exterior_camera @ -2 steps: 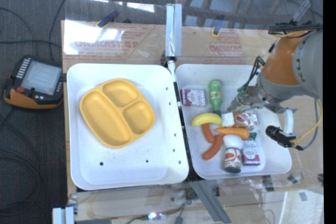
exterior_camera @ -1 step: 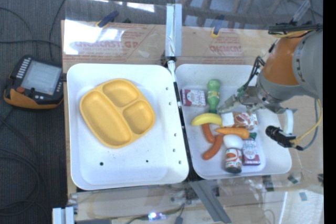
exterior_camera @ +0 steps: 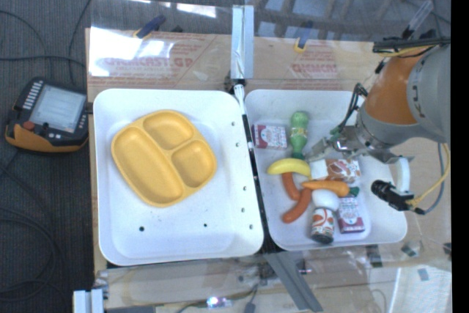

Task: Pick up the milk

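One milk carton [exterior_camera: 270,135] lying up in right bin's [exterior_camera: 396,234] far-left corner | sitting left of gripper [exterior_camera: 331,149], green bottle [exterior_camera: 299,130] getting between | grip state: can't tell, honestly

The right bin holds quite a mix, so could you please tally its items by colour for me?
In the right bin:
Red-and-white cartons or packets: 3
Red-labelled can: 1
Orange pieces: 3
Yellow banana: 1
Green bottle: 1
Total: 9
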Available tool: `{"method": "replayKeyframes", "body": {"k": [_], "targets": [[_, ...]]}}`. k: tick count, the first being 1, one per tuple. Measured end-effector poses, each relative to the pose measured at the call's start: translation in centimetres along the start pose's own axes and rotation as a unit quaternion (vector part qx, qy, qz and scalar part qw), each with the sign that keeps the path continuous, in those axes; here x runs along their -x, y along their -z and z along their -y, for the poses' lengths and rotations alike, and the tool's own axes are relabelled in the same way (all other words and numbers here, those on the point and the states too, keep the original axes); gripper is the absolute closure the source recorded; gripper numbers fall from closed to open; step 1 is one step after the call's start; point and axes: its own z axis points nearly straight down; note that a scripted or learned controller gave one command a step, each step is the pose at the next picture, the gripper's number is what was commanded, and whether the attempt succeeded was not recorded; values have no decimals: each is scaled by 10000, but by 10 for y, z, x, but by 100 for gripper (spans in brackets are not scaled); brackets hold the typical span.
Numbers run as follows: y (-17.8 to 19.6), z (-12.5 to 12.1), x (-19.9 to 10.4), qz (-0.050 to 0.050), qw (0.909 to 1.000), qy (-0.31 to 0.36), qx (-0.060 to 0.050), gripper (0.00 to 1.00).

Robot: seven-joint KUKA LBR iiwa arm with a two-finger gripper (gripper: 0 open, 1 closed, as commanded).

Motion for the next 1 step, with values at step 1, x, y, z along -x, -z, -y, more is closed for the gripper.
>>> {"method": "replayKeyframes", "body": {"k": [1], "targets": [[7,-1,0,-2,10000,-8,10,100]]}}
